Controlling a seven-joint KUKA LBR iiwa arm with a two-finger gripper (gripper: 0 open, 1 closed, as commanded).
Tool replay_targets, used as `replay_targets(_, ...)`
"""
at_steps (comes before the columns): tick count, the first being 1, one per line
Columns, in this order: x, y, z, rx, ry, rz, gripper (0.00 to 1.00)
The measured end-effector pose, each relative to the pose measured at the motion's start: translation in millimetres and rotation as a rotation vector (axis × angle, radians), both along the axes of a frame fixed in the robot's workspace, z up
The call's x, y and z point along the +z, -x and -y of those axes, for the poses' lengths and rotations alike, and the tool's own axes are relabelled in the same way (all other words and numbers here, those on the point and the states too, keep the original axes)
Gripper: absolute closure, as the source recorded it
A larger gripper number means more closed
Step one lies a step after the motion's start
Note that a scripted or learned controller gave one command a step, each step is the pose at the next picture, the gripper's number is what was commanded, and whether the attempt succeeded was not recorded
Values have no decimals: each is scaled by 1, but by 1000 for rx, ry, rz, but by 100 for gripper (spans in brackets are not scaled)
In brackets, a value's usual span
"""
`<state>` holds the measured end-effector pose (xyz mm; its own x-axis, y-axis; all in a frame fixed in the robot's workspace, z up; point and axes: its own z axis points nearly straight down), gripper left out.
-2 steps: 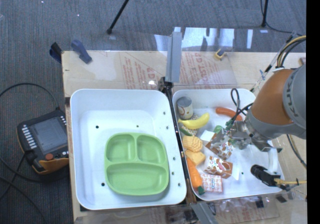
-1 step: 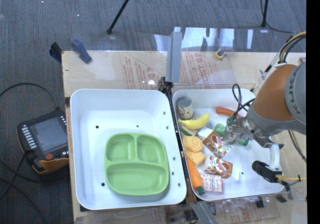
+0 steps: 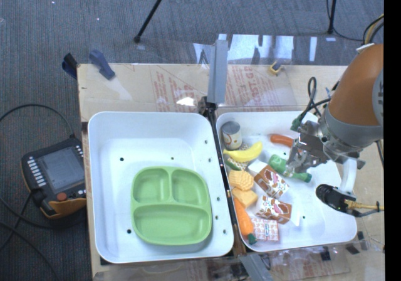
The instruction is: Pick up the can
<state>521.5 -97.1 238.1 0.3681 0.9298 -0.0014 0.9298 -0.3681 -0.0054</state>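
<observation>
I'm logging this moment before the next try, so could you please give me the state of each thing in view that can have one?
can: upright, in the right bin's far left corner, not held
gripper: low over the right bin, by a green toy; finger state unclear
banana: lying flat beside the can
carrot: lying along the bin's left wall
green plate: flat in the left bin, right way up

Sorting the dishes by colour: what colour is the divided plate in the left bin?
Light green, plain, no pattern: the divided plate, seen clearly in the camera view.
</observation>
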Motion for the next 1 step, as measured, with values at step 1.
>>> replay_targets(1, 65, 9, 63, 111, 0, 1, 100)
